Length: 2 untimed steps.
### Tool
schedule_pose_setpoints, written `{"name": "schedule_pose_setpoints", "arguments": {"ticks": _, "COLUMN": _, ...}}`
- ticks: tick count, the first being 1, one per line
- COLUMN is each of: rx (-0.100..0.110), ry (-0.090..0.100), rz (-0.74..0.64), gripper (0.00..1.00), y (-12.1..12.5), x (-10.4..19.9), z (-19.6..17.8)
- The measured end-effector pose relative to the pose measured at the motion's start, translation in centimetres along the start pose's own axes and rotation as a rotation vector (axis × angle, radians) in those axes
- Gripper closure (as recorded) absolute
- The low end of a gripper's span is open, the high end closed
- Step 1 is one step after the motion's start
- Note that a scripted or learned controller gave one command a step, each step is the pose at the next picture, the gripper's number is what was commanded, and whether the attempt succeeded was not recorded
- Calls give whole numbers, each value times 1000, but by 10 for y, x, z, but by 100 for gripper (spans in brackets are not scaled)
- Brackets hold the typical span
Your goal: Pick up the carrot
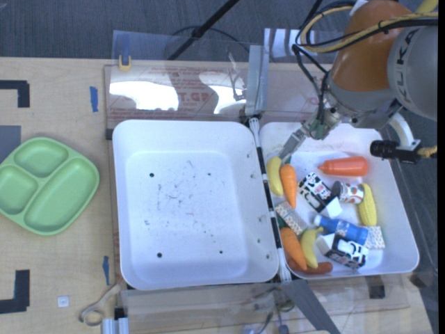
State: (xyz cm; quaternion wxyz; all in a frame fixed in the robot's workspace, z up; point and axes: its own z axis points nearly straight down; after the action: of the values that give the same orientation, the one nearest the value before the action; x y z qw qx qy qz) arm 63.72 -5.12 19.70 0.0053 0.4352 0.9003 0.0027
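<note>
A slim orange carrot (288, 185) lies in the right bin (400, 218) near its left wall, beside a yellow banana (275, 175). A second orange carrot-like piece (293, 249) rests at the bin's front left corner. A thicker orange-red piece (343, 165) lies further back. My gripper (290, 146) hangs over the back left of the right bin, slanting down to the left. Its tip is just above and behind the banana and the slim carrot. I see nothing held in it.
The right bin also holds a black-and-white toy (314, 188), a blue bottle (344, 229), another banana (367, 204) and several small packages. The left bin (139, 145) sits alongside. A green divided plate (45, 184) lies at the far left of the bench.
</note>
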Motion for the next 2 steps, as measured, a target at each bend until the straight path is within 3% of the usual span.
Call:
{"name": "schedule_pose_setpoints", "arguments": {"ticks": 1, "rx": 4, "ry": 4, "rz": -124, "gripper": 0, "y": 35, "x": 13, "z": 11}}
{"name": "schedule_pose_setpoints", "arguments": {"ticks": 2, "rx": 7, "ry": 6, "rz": -144, "gripper": 0, "y": -29, "x": 34, "z": 11}}
